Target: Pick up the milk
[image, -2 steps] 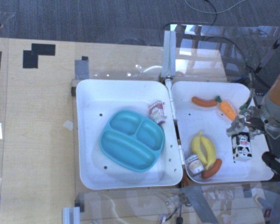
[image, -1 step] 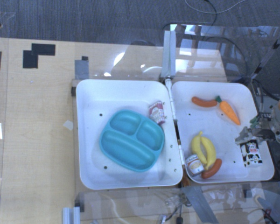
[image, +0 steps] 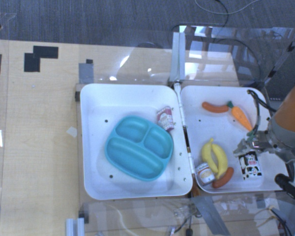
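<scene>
The milk (image: 251,167) is a small white carton with black cow patches. It lies in the right bin (image: 196,98), near that bin's front right corner. My gripper (image: 250,149) hangs at the carton's far end, directly over or touching its top edge. From the right the grey arm reaches in, its orange band (image: 291,113) above the wrist. The carton's near half shows in full.
The right bin also holds two bananas (image: 214,156), a small can (image: 204,173), a sausage (image: 223,177) left of the milk, a carrot (image: 241,117) and another sausage (image: 215,107) at the back. A blue divided plate (image: 139,147) and a small packet (image: 165,118) lie in the left bin (image: 96,132).
</scene>
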Robot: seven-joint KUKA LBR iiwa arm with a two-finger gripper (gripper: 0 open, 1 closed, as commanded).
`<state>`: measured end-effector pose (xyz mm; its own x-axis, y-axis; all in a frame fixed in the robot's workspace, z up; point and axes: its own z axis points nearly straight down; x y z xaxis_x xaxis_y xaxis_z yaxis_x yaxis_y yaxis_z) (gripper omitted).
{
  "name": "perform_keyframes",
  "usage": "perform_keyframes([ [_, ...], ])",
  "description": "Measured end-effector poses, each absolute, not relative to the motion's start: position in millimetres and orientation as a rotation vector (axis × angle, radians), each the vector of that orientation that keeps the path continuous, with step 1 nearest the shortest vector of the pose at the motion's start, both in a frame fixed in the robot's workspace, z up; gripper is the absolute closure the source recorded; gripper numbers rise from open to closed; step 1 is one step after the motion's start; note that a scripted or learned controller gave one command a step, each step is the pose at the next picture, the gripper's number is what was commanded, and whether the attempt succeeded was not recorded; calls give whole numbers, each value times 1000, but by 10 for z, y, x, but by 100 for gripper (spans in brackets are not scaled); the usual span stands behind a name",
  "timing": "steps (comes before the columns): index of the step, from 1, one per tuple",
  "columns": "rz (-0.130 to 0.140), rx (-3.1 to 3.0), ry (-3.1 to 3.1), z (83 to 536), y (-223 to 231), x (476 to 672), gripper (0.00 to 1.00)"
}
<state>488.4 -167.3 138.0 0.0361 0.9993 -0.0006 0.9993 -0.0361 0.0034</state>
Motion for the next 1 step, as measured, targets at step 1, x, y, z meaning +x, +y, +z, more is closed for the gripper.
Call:
perform_keyframes([
  [1,5,2283,2151,1935,-1538,4886,100],
])
